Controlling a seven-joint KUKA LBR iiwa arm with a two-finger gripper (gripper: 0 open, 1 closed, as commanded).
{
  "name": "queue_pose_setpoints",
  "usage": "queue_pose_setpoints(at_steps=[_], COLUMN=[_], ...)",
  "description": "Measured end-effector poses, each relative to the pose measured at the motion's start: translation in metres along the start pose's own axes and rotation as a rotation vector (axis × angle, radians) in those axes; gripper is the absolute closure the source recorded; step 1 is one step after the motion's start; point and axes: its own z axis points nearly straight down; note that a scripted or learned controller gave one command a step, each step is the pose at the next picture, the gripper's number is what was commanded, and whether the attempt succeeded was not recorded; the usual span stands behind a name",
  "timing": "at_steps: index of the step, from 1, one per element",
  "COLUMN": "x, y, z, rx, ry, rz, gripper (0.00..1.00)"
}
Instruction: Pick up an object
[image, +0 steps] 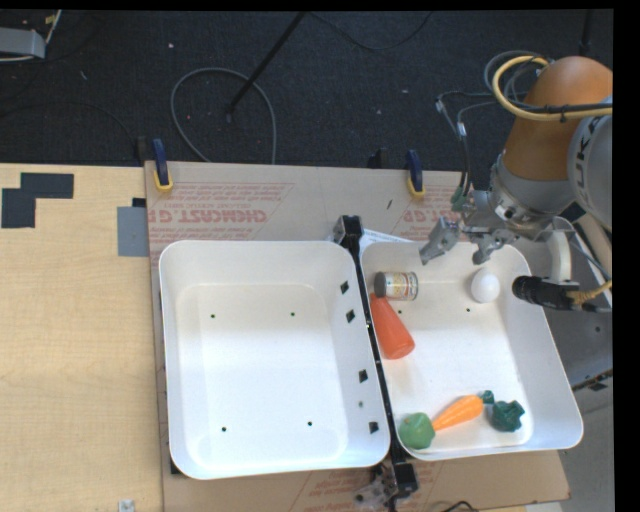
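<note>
With its jaws spread and holding nothing above the far rim of the right white plastic bin (545, 352), the gripper (462, 243) should descend squarely over the small white ball (485, 287) just below it, then close.

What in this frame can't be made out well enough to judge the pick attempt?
- Gripper: fingers too small and blurred in the camera view to read.
- White ball: contact with the gripper unclear.
- Small jar: label too small to read.
- Arm: cut off by the right edge.
</note>
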Motion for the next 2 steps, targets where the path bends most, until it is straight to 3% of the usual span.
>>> queue_pose_setpoints(at_steps=[1,2], x=[0.000,-0.009], y=[0.001,0.000], z=[-0.004,0.044], rx=[-0.008,-0.004], ry=[0.000,0.000], rz=[0.000,0.000], gripper=[0.00,0.00])
